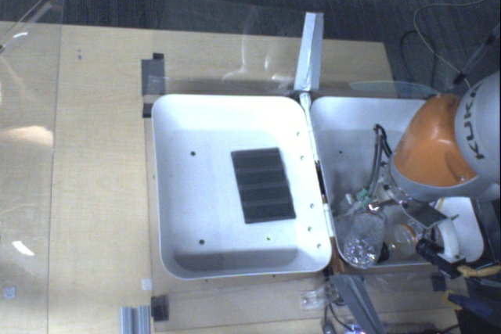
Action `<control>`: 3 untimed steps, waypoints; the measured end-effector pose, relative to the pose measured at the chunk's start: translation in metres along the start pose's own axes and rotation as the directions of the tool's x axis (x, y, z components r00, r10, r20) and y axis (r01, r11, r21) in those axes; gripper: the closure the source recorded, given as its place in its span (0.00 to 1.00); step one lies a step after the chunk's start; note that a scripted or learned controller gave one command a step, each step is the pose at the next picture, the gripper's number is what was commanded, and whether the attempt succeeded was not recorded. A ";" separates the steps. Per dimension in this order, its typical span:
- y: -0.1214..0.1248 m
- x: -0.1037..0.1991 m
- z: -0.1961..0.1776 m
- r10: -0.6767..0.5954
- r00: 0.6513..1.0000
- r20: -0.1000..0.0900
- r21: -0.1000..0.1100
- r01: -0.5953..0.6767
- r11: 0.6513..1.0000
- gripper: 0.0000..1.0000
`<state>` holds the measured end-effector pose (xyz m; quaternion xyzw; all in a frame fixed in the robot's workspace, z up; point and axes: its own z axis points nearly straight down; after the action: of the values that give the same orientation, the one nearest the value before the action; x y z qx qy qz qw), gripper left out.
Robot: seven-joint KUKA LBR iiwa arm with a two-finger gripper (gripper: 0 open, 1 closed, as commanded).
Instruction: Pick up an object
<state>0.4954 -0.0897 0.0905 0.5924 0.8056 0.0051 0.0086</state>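
Observation:
A black ribbed rectangular pad (264,184) lies flat in the middle of the left bin (180,129). In the right bin (344,129) a clear plastic cup (362,241) with glittery contents lies near the front wall. My gripper (369,203) is low in the right bin, just above and behind the cup, under the orange wrist band (433,146). The wrist hides much of the gripper. Whether anything sits in the gripper cannot be told.
A clear, brownish item (399,237) lies right of the cup, partly under the wrist. The ridge between the bins (317,168) runs just left of the gripper. A metal post (309,51) stands behind the bins. The wooden bench (78,168) extends left.

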 end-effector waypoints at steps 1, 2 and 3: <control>0.004 0.001 -0.012 -0.001 1.000 0.001 -0.009 0.001 1.000 1.00; 0.099 -0.016 -0.104 -0.035 0.999 -0.006 0.011 0.035 0.999 1.00; 0.099 -0.016 -0.104 -0.035 0.999 -0.006 0.012 0.035 0.999 0.00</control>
<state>0.5925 -0.0754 0.1963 0.5781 0.8159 0.0019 0.0029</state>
